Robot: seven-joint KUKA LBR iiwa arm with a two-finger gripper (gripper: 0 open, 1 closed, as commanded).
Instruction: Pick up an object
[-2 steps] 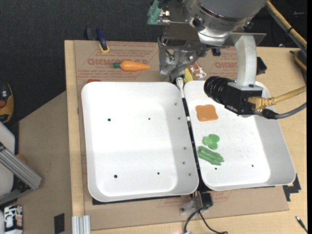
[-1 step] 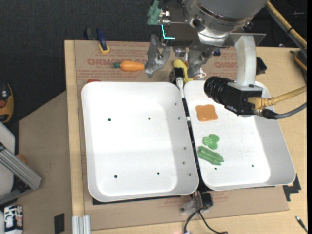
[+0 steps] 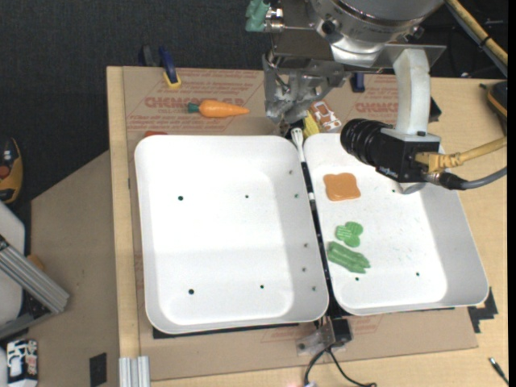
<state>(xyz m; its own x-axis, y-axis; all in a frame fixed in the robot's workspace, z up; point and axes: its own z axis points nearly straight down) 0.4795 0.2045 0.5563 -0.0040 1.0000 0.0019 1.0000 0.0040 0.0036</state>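
My gripper [image 3: 292, 113] hangs above the far rim where the two white bins meet. A small orange-and-white object [image 3: 325, 118] lies just to its right at the far edge of the right bin [image 3: 451, 240]; whether the gripper touches it I cannot tell. Inside the right bin lie a flat orange piece [image 3: 341, 186], a small green round piece [image 3: 349, 232] and a longer green piece [image 3: 348, 258]. A toy carrot [image 3: 219, 110] rests on the cardboard behind the left bin [image 3: 161, 240].
A black camera unit [image 3: 379, 147] with a yellow cable [image 3: 476, 153] juts from the arm over the right bin's far part. A blue-and-yellow clamp [image 3: 168, 69] sits at the cardboard's far left edge. Metal framing stands at the lower left.
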